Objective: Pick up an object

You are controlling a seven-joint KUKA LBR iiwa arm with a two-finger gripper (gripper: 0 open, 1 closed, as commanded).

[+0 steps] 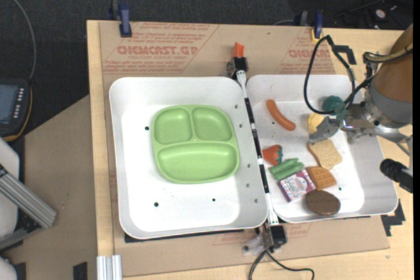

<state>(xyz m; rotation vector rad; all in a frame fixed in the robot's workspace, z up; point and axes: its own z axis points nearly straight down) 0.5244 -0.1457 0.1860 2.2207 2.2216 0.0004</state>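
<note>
The right bin [367, 206] holds several toy foods. A red sausage [281, 115] lies at its upper left, with a yellow wedge [315, 121] and a teal piece [333, 103] to its right. Lower down are a tan toast slice [327, 155], an orange cracker [321, 177], a brown cookie [323, 202], a purple packet [294, 186], green beans [285, 168] and a red strawberry [272, 154]. My gripper [323, 132] reaches in from the right, low over the bin, right beside the yellow wedge and just above the toast slice. Nothing can be seen held in it.
The left bin [128, 141] carries a green divided plate [194, 143]. A black cable [308, 72] loops over the right bin's top edge. The divider [252, 134] between the bins runs close to the strawberry and the beans.
</note>
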